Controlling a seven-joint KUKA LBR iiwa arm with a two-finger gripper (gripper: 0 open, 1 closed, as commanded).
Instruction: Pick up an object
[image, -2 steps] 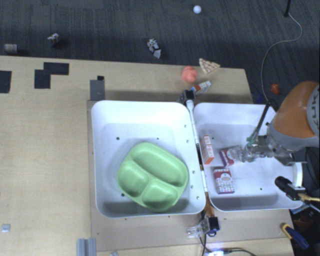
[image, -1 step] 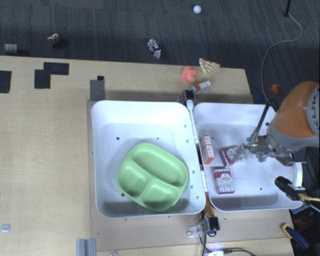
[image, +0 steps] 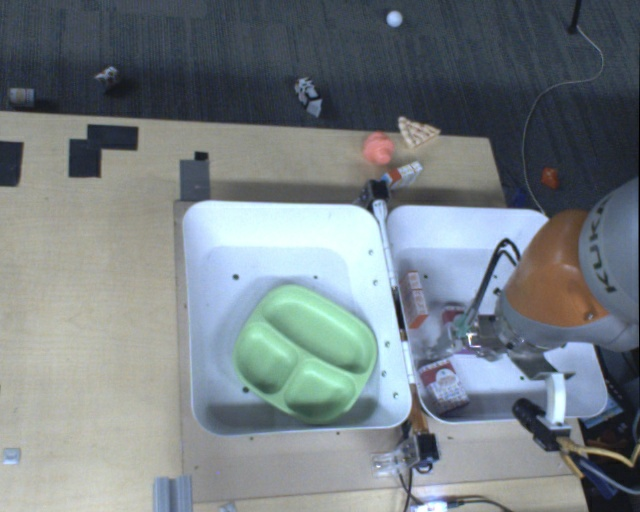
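Your claw hangs low in the right bin; its grip can't be told. A red packet lies just toward the bin's near edge.

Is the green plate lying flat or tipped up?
Tipped. The green plate leans inside the left bin, its near edge riding up the bin's front wall, with a shadow under that edge.
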